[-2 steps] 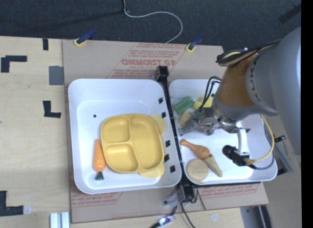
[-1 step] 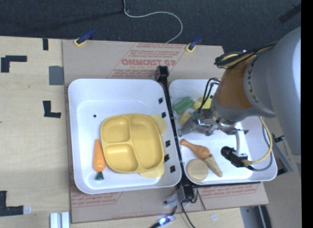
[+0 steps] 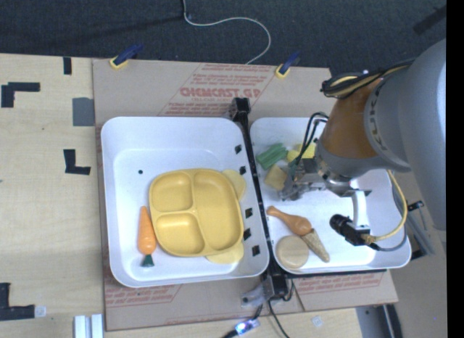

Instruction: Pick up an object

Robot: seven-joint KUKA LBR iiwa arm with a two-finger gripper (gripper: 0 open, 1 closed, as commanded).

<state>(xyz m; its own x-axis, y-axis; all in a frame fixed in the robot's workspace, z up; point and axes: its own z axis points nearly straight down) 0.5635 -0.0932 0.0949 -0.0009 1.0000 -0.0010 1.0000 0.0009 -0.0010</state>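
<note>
The gripper point(image 3: 293, 186) is low in the right bin point(image 3: 384, 257), just beside a pale yellow block point(image 3: 276, 177) and a green toy point(image 3: 271, 155); whether it is parted or closed cannot be told. Nearer the front lie a brown drumstick point(image 3: 290, 220), a round cookie point(image 3: 293, 252) and an ice-cream cone point(image 3: 315, 244). The left bin point(image 3: 119, 148) holds a yellow divided plate point(image 3: 194, 210) and a carrot point(image 3: 146, 232).
</note>
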